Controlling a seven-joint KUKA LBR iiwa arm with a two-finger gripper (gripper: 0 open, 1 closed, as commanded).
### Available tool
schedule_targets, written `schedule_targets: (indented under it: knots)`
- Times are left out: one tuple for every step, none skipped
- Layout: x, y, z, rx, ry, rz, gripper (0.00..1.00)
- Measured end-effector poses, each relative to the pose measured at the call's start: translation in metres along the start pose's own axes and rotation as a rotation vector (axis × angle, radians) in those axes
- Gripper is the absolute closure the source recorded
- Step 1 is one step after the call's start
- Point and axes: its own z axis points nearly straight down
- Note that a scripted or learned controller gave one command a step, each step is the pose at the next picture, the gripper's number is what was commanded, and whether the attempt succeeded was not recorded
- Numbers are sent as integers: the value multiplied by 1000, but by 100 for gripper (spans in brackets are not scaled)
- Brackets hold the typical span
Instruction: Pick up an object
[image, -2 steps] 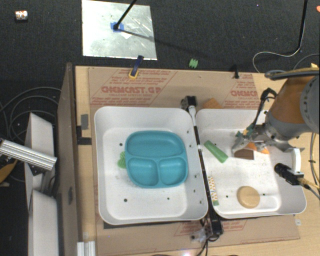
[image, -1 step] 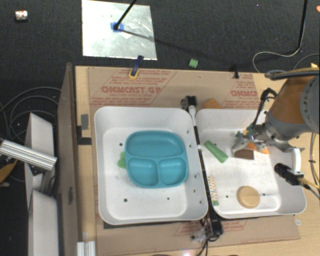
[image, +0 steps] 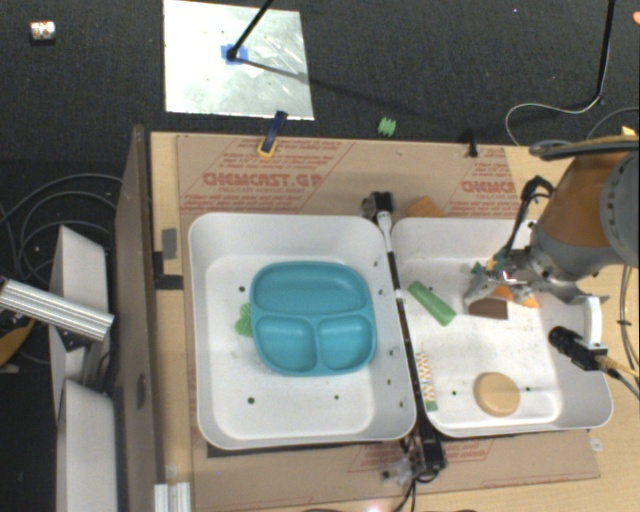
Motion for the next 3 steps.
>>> schedule_targets:
  knots:
    - [18, 27, 22, 2, 1, -2, 0]
    - [7, 64, 22, 14, 4, 1, 0]
    - [-1, 74, 24, 34, 9, 4, 0]
